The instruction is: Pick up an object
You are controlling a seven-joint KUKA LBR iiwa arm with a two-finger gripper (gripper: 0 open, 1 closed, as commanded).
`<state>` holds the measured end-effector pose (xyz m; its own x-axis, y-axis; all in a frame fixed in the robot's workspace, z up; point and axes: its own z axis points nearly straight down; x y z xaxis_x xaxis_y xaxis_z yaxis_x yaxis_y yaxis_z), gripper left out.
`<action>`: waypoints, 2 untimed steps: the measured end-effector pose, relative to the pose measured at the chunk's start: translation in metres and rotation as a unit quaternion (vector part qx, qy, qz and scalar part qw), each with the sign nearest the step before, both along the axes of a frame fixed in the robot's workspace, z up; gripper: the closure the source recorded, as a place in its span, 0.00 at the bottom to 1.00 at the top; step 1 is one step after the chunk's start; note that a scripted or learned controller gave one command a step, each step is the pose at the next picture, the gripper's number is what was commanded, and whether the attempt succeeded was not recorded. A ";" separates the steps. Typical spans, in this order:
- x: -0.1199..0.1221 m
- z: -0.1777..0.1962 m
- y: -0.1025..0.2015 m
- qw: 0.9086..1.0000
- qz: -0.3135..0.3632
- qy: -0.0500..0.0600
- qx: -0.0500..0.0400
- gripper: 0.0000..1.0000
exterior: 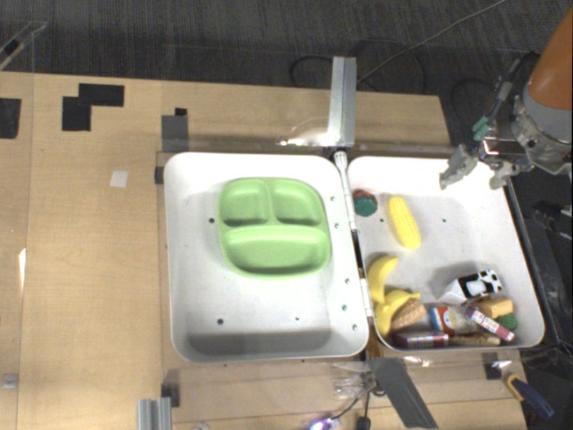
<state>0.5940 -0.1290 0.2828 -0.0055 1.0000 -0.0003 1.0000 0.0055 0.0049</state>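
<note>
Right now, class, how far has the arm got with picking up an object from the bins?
Done: nothing looks picked; the corn cob, the bananas and the pile of small items all lie in the right bin. In hand: the gripper hangs open over that bin's far right corner, with nothing between its jaws. Left: choose an item, descend, close, lift.

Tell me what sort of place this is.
Probably a robotics lab set up for pick-and-place trials. A robot gripper hangs open over two white bins on a wooden bench; one bin holds a green tray, the other toy food such as a corn cob. Cables trail across the carpet.
</note>
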 end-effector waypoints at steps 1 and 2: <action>0.003 -0.167 0.037 0.998 0.069 0.000 0.000 0.00; 0.023 -0.193 0.002 0.985 0.172 -0.004 -0.002 0.00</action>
